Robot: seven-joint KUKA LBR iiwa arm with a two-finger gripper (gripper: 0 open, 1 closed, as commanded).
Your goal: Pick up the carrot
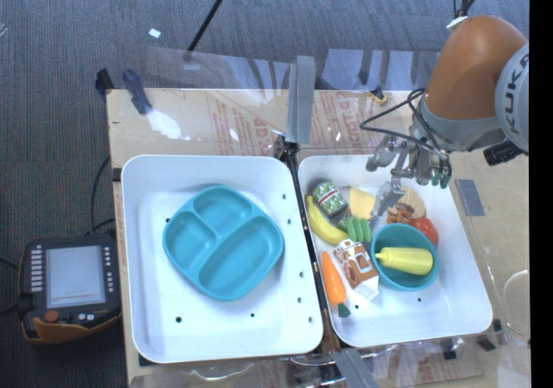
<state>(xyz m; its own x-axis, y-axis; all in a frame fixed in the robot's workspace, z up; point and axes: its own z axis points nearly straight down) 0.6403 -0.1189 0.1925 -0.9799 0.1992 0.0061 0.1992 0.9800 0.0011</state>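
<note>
Nearest you, the carrot [333, 278] lies along the right bin's [471, 308] left wall, just beside a small carton [356, 262]. Beyond it you see a banana [324, 222] and a blue bowl [387, 276] holding a yellow bottle [404, 260]. Farther back, the gripper [390, 198] hovers with fingers spread, holding nothing, well apart from the carrot.

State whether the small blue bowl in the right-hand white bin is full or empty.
Not empty. The small blue bowl in the right white bin holds a yellow squeeze bottle, lying on its side across it.
</note>
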